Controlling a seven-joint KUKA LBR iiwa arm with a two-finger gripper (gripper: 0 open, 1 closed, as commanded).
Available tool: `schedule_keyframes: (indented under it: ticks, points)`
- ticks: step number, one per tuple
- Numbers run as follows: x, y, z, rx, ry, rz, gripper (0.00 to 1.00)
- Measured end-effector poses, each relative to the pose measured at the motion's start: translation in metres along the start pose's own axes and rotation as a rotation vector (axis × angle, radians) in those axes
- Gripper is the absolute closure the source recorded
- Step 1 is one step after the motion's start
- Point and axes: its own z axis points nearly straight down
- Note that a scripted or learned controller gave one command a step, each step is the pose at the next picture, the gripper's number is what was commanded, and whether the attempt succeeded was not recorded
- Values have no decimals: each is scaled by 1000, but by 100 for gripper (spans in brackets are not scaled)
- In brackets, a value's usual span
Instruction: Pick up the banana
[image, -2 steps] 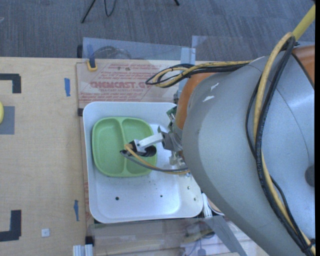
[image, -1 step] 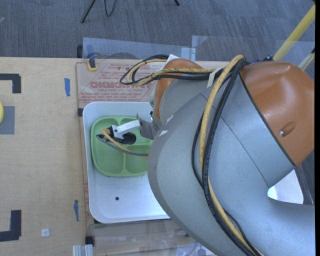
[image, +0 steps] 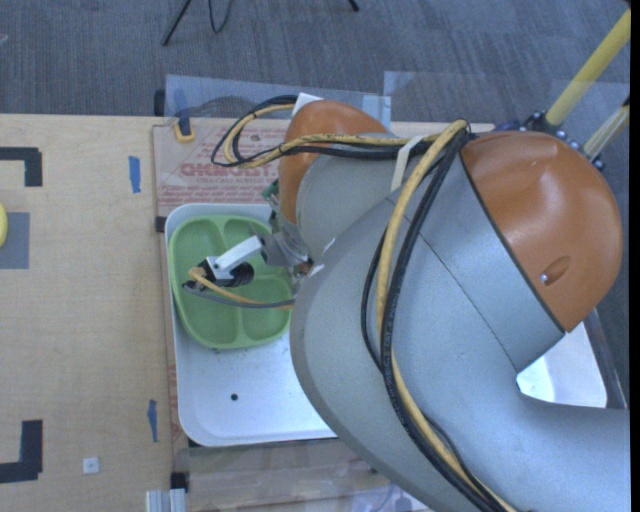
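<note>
My gripper (image: 287, 252) hangs low over a green divided plate (image: 215, 325), near the plate's right side. The plate lies in the far left part of a white bin (image: 240, 405). My wrist and the big grey arm (image: 430, 330) cover the gripper's tip and the right part of the plate and bin. I cannot tell whether anything is held. A small yellow shape (image: 3, 226) shows at the left edge of the view, on the bench, cut off by the frame.
A brown sheet with red lettering (image: 200, 165) lies behind the bin. The wooden bench (image: 80, 330) stretches to the left with blue and black tape marks. A tiny dark speck (image: 234, 397) sits on the bin floor.
</note>
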Motion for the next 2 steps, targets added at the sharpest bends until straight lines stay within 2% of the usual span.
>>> schedule_keyframes:
  ticks: [1, 2]
  points:
    - [52, -31, -36, 17, 14, 296, 100]
    - [53, -27, -179, 17, 18, 315, 100]
